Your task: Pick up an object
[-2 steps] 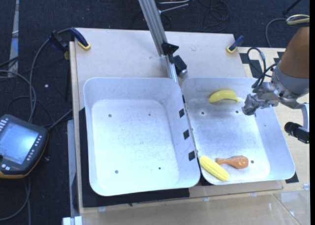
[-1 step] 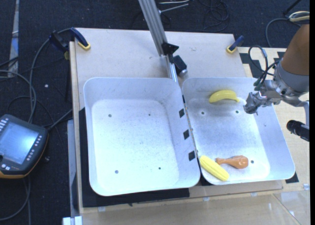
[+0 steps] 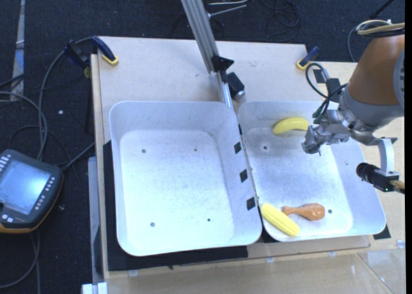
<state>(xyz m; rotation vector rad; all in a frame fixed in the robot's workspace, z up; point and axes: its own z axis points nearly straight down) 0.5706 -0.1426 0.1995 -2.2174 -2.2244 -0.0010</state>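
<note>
A yellow banana (image 3: 290,125) lies near the back of the right bin (image 3: 360,222). A yellow corn cob (image 3: 280,219) rests at that bin's front left corner, and an orange-brown chicken drumstick (image 3: 306,211) lies just right of it. My gripper (image 3: 313,144) hangs over the right bin, a little right of and in front of the banana, apart from it. Nothing shows between its fingers.
The left bin (image 3: 129,157) sits beside the right one, with a raised divider edge between them. A slanted metal pole (image 3: 199,22) rises from behind the bins. Yellow clamps hold the bench's back corners. A teach pendant (image 3: 26,190) lies on the floor at left.
</note>
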